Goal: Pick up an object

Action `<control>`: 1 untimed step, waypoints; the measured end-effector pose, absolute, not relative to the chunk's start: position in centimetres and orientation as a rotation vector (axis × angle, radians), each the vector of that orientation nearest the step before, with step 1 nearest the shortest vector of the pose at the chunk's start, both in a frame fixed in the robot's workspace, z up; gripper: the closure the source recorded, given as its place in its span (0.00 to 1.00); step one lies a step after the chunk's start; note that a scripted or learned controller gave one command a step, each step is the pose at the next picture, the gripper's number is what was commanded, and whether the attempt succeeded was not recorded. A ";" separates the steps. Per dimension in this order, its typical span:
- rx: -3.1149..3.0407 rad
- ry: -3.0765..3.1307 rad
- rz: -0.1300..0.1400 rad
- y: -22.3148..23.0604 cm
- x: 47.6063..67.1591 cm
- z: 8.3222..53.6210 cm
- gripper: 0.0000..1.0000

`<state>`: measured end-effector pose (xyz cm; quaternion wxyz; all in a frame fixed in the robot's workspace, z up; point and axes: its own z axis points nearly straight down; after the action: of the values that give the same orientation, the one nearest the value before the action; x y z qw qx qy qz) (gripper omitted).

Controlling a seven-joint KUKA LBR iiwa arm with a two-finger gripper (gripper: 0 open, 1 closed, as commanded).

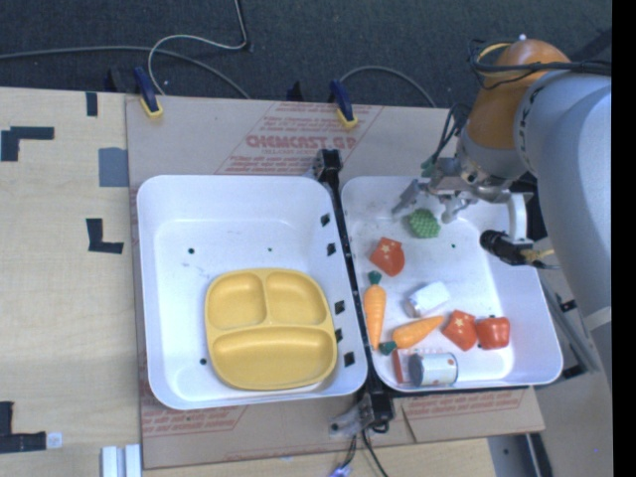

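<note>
We see the end effector (431, 202) at the twelve o'clock end of the right bin (517, 371), its fingers spread wide above a small green object (424, 224) that lies on the bin floor, not gripped. Toward six o'clock from it sit a red pepper piece (388, 256), two carrots (374, 312), a white block (429, 296) and a dark can (432, 369). The left bin (169, 217) on the tabletop carries a yellow divided plate (270, 328).
</note>
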<state>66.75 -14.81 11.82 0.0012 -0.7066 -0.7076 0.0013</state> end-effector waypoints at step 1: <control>-2.220 -2.224 0.000 -10.7 64.0 8.6 0.00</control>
<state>63.96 -10.69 8.57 -0.0005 -0.7064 -0.7078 -0.0001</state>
